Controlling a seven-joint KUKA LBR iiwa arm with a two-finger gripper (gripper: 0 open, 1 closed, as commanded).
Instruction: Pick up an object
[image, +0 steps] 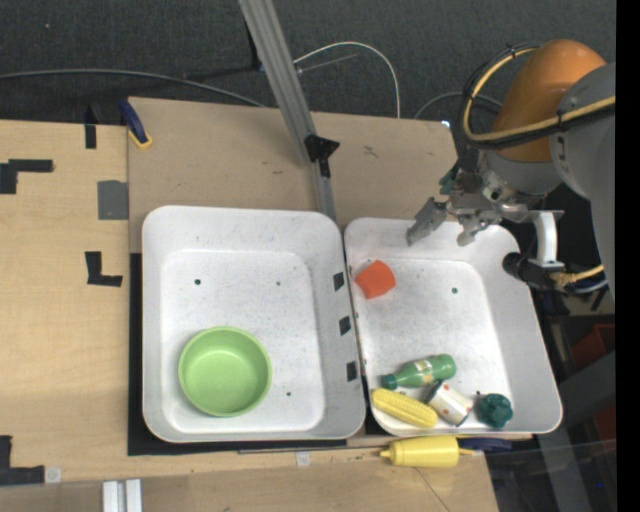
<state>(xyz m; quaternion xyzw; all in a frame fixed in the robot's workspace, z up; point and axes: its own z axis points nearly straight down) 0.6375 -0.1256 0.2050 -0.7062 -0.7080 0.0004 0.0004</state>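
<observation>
Pincer (446, 230) open, fingers spread, empty

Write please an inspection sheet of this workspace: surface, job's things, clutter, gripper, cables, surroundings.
Surface: bench with left bin and right bin side by side.
Job's things: orange block, green bottle, corn cob, white cup and dark green piece in the right bin; green bowl in the left bin.
Clutter: yellow bottle outside, at the right bin's near edge.
Gripper: gripper open, above the right bin's far rim, holding nothing.
Cables: white cable behind the bench.
Surroundings: metal pole, black tape marks.
</observation>
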